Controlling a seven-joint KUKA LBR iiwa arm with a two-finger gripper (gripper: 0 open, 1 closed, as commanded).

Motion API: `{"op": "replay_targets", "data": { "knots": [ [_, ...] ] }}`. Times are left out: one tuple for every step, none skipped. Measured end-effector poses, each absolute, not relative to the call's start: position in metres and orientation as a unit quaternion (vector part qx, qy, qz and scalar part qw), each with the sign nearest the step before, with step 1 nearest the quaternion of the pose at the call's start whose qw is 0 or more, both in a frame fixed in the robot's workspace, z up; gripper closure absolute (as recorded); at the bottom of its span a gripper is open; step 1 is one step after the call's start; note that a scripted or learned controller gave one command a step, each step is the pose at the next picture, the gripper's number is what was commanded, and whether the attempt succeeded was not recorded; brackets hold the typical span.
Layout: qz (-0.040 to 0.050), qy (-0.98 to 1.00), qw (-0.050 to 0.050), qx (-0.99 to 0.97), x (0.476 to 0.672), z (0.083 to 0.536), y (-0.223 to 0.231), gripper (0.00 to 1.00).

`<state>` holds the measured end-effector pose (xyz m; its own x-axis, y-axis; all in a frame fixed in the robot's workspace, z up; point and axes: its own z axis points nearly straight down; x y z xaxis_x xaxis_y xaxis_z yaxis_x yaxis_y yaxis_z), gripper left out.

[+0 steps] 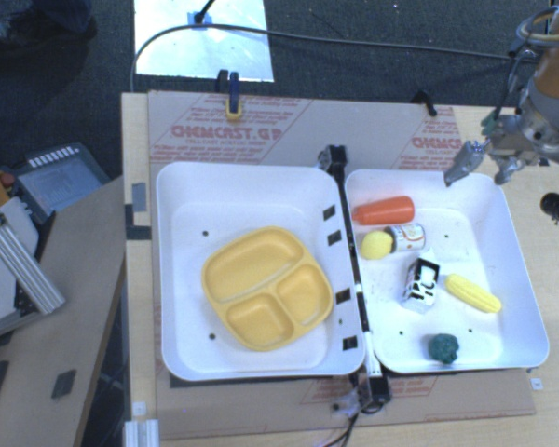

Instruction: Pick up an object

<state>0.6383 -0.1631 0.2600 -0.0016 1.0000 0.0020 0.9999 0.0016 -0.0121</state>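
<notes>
Hovering above the right bin's far corner, gripper (478, 163) jaws spread, holding nothing.
The carrot (383, 210) lies near that corner; crowded by the yellow ball (377, 244), a descent could nudge both.

bench (140, 250): wooden top | cardboard sheet (289, 124) lying flat on it | two white bins on the sheet, left bin (182, 212) touching right bin (522, 277)

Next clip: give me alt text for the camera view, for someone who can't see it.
The gripper hangs open over the right bin's far edge, holding nothing. In that bin lie a carrot, lemon, can, black-and-white box, corn cob and teal ball. The left bin holds a yellow tray.
</notes>
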Motion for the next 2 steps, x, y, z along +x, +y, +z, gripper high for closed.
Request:
{"op": "replay_targets", "data": {
  "knots": [
    [0.0008, -0.709, 0.001, -0.706, 0.64, 0.266, -0.163, 0.0],
    [0.0017, -0.708, 0.002, -0.706, 0.642, 0.219, -0.169, 0.0]
  ]
}}
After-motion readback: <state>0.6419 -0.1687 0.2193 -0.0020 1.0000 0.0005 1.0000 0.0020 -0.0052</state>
